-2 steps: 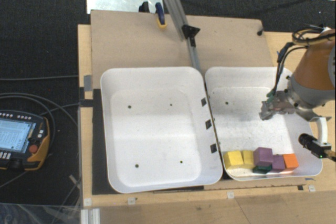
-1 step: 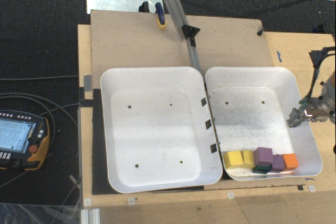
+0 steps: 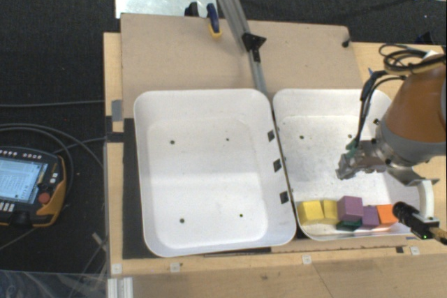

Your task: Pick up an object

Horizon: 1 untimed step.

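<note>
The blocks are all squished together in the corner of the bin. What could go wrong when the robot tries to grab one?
The yellow block, purple block, green block and orange block sit packed together, so the gripper might nudge neighbours or catch two at once. They also lie against the right bin's near wall, which could block a finger. The gripper hangs above bare floor, so closing there would likely grab nothing.

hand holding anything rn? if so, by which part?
Nothing seen held. The grey two-finger hand hangs over the right white bin, apart from the yellow, purple, green and orange blocks along its near edge.
</note>
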Motion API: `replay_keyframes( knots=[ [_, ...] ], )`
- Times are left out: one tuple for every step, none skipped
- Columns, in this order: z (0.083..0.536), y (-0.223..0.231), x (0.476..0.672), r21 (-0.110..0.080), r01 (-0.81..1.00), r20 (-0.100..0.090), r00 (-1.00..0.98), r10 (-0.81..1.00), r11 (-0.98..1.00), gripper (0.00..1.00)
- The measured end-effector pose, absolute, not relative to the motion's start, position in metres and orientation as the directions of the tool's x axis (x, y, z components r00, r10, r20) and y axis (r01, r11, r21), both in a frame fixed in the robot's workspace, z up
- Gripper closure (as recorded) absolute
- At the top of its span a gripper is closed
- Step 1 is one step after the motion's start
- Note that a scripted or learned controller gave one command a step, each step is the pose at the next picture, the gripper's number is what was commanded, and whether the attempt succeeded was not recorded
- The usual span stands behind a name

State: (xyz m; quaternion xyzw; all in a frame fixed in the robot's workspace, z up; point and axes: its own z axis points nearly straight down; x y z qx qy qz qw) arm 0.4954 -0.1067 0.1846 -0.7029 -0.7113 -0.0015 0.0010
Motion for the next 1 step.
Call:
replay_keyframes(
  knots=[
    [0.2058,-0.1468,0.4850,0.004,1.000,-0.003,0.002,1.000,-0.002,1.00]
  ],
)
